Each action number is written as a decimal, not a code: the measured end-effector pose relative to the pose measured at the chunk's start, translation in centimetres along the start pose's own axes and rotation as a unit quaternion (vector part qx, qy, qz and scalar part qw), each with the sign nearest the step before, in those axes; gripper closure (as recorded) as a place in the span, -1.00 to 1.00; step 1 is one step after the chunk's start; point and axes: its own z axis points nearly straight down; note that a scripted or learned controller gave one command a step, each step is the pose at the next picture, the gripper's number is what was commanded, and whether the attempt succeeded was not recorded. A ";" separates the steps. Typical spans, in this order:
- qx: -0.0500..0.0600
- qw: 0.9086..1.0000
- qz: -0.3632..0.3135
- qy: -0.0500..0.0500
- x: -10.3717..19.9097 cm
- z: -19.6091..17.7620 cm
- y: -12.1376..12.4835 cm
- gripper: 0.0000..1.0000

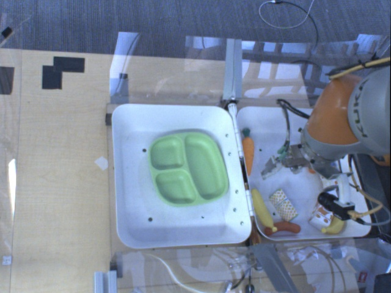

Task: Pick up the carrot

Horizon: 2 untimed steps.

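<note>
Orange-banded arm hangs over the right bin (360, 227), gripper (276, 163) spread open and empty. Carrot (248, 152) sits just off at its 10 o'clock (hugging the bin's left wall), long axis running 12-to-6.

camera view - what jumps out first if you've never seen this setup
The big green divided plate in the middle of the left bin catches the eye first. Next comes the arm's orange band, looming over the right bin from the right, with the gripper hanging above the bin floor. The carrot lies along that bin's left wall, with a banana further down the same wall.
</note>
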 end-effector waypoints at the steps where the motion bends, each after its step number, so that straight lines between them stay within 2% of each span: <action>1: -0.003 1.000 -0.007 -0.004 -0.2 1.4 5.2 -1.00; 2: -0.005 1.000 -0.008 -0.001 0.2 0.5 5.5 1.00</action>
